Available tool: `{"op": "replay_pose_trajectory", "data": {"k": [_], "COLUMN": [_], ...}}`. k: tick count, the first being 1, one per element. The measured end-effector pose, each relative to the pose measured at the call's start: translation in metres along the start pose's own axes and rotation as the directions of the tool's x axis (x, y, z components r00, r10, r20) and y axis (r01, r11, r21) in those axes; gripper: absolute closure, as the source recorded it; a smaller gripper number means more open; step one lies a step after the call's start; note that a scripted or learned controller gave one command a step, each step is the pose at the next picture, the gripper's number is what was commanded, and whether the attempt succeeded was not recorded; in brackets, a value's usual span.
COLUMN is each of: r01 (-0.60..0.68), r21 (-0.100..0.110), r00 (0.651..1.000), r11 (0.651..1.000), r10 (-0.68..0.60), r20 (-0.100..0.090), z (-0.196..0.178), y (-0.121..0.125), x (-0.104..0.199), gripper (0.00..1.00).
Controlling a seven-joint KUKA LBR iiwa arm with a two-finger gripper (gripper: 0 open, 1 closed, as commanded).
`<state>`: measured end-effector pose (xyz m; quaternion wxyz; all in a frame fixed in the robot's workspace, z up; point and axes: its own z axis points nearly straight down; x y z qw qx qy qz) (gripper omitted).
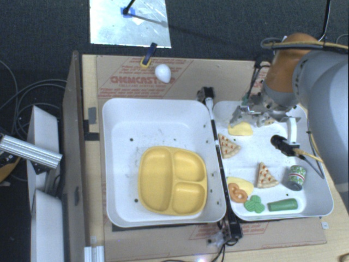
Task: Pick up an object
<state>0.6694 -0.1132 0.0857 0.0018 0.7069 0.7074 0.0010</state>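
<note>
In the camera view, the hand [249, 115] hangs at the far end of the right bin [316, 192], right over a pale yellow piece [240, 129]. We cannot tell whether it touches the piece, nor whether the hand is released or clenched; nothing shows as grasped. We take that pale piece for the likely target. It lies near the wall between the two bins, with a pizza slice [228, 146] just beside it on the near side.

To do this step well, we would centre the hand over the piece and come straight down. We would close across its narrower width, keeping clear of the dividing wall and the slice. Its rounded, smooth look suggests it may slip, so a low, firm grip before lifting seems wise.
</note>
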Motion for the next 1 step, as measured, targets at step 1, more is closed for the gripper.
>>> {"op": "replay_pose_trajectory", "data": {"k": [1], "r01": [0.005], "r21": [0.002], "r00": [1.000], "r11": [1.000], "r10": [-0.005], "r20": [-0.001], "z": [0.0010], "y": [-0.0057], "x": [0.0311], "gripper": [0.00]}}
